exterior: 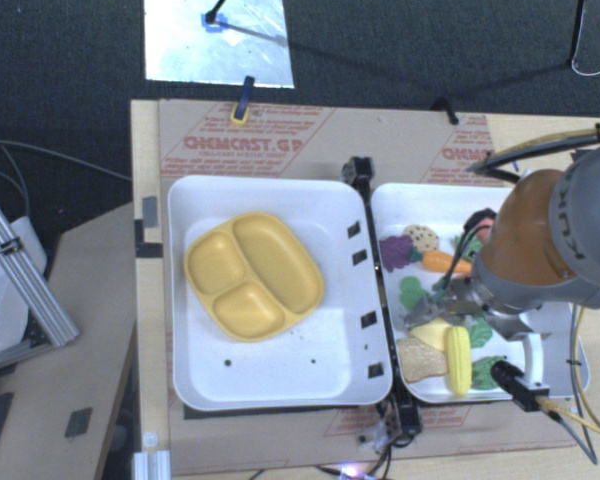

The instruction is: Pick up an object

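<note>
Pincer [425, 313], grip unreadable, hangs among crowded food in right bin [435, 196].

Your grey KUKA arm with its orange band [525, 230] reaches in from the right side of the camera view, bent down low so the wrist hangs over the right-hand part of the bench. You can see the two-finger metal gripper [427, 308] at its tip, pointing leftward and down; its finger state is too blurred to judge.

Red "CHEMCAST GP" lettering is printed on the brown board [250, 143] behind the bins.
</note>
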Robot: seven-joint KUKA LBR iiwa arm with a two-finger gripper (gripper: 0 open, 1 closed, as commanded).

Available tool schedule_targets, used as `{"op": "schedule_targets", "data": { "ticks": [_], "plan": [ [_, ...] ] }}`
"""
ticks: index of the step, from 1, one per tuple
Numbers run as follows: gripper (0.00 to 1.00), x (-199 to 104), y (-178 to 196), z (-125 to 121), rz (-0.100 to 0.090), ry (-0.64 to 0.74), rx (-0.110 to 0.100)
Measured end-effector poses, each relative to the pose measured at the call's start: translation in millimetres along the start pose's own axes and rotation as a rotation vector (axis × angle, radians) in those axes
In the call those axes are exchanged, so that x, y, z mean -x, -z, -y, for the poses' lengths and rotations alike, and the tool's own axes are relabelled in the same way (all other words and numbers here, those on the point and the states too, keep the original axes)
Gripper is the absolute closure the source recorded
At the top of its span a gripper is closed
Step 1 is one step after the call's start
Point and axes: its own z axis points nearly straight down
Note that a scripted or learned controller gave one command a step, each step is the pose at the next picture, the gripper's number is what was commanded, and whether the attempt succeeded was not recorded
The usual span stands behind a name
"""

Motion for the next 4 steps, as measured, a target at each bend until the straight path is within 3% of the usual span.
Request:
{"op": "schedule_targets", "data": {
  "ticks": [1, 2, 3, 4],
  "plan": [
    [0.0, 54, -5, -11, 0.001, 0.001, 0.013],
    [1.0, 51, 8, -13, 0.002, 0.006, 0.02],
    [1.0, 12, -2, 16, 0.008, 0.007, 0.025],
    [1.0, 0, -2, 14, 0.008, 0.006, 0.026]
  ]
}}
